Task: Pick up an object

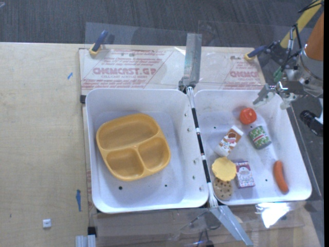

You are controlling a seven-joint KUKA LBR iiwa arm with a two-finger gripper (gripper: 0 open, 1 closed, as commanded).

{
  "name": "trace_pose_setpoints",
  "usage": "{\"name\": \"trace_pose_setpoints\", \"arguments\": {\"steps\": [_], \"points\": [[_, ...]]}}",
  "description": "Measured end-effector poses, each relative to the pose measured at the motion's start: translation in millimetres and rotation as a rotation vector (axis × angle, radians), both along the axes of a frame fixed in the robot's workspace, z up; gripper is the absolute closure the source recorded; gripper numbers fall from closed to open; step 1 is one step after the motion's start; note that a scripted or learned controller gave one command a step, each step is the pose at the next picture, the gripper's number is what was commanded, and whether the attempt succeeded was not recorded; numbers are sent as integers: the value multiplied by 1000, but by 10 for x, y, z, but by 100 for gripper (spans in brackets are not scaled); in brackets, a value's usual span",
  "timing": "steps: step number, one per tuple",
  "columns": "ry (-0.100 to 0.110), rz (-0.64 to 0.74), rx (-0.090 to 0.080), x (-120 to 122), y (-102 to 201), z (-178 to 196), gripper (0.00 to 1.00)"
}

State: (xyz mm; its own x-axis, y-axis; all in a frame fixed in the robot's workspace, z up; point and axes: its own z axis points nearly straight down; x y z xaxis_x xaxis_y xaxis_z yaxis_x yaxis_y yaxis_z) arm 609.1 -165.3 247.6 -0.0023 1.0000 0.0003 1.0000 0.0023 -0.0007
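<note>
Spread apart and holding nothing, the gripper (pixel 274 94) hangs over the upper right corner of the right bin (pixel 303 176), its two fingers pointing left and right of each other above the white floor. Behind it the arm (pixel 314 45) rises toward the upper right of the camera view.

Below the gripper, inside the right bin, sits a small red tomato (pixel 248 116), and just beside it to the lower right a green can (pixel 259 137) lies on its side, long axis running from upper left to lower right. Left of the can a small white and red carton (pixel 229 141) lies tilted, its long axis from upper right to lower left. Lower down, a yellow round piece (pixel 224 169) overlaps a brown cookie (pixel 222 188) below it, and a red and white packet (pixel 244 174) touches the yellow piece on the right, lying nearly upright in the frame. An orange sausage (pixel 280 176) lies apart near the right wall, long axis close to vertical, leaning slightly to the lower right.

In the left bin (pixel 103 189) rests a yellow divided plate (pixel 133 146) with three compartments, turned at a slant.
</note>
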Motion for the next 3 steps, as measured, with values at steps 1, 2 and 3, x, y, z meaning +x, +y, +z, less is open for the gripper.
{"name": "trace_pose_setpoints", "arguments": {"steps": [1,2,3], "points": [[0,-29,-1,294,-393,-1293,0],[-2,26,1,290,-442,-1605,0],[-5,115,8,-73,-509,-1597,0]]}}
